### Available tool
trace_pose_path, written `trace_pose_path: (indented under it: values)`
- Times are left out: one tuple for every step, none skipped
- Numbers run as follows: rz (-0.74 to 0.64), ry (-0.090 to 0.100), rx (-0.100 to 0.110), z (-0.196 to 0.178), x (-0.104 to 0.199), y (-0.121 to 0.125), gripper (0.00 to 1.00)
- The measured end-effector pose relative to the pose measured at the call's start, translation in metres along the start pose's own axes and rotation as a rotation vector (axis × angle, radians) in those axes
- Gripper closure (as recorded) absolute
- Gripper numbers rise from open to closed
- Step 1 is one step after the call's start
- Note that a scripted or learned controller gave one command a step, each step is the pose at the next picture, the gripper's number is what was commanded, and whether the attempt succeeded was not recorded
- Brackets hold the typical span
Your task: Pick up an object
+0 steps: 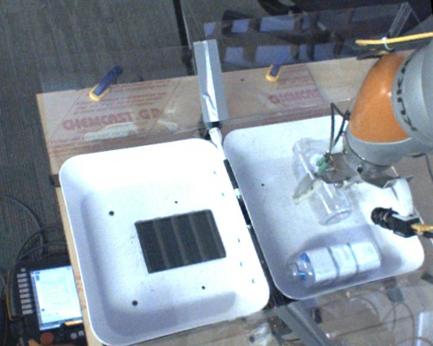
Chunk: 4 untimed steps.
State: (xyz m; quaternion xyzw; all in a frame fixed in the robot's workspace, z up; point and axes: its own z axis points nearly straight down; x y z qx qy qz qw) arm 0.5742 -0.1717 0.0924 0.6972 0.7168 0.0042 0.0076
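Note:
In the right bin (270, 200) lie a clear plastic cup (334, 204) near the middle and a clear bottle with a white label (334, 262) on its side along the front wall. Another clear piece (308, 153) lies just behind the cup. My gripper (329, 167) reaches in from the right and hangs low over the clear cup and the clear piece, right at their edges. The transparent plastic blurs what is between the fingertips. A dark ribbed rectangular pad (180, 240) lies flat in the middle of the left bin (94, 229).
The two bins meet at a ridge (238, 205) down the middle. Two clamps (105, 82) (272, 73) sit on the board behind the bins. A handheld pendant (44, 299) lies off the bench at the left.

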Motion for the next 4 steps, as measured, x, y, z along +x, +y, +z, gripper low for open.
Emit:
trace_pose_path:
  values:
    - [-0.002,0.002,0.001,-0.009,0.001,0.0,1.0]
    - [-0.081,0.002,0.017,-0.078,0.049,0.097,1.0]
    - [-0.292,0.003,0.016,-0.075,-0.003,0.095,1.0]
    - [-0.214,0.007,0.017,-0.091,0.082,0.083,1.0]
